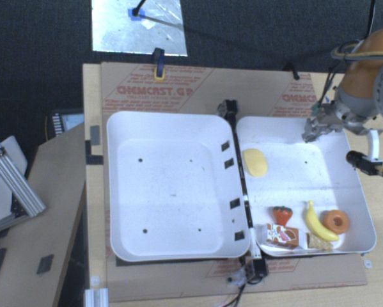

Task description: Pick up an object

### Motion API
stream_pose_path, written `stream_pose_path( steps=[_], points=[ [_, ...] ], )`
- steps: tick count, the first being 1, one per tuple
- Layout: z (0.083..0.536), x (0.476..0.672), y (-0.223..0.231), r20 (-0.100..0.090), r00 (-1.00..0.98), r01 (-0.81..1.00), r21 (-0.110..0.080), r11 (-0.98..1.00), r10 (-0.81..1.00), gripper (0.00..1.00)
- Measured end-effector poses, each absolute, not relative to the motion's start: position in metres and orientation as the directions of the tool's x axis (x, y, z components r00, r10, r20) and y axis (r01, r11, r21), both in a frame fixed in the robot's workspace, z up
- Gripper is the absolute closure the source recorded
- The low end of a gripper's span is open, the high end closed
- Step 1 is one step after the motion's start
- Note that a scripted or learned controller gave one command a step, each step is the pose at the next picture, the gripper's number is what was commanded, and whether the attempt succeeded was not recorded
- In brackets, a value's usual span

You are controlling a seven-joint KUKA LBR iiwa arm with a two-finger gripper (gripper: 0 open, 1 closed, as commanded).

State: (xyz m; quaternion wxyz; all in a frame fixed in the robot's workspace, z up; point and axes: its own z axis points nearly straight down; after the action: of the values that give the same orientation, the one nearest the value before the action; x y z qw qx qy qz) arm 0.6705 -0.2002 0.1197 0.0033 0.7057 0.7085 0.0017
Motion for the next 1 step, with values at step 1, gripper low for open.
stream_pose_path(
  steps=[1],
  points=[
    [0.0833, 0.6692, -0.1486, 0.002, -0.007, 1.000, 0.001, 0.007, 1.000, 1.00]
  ],
)
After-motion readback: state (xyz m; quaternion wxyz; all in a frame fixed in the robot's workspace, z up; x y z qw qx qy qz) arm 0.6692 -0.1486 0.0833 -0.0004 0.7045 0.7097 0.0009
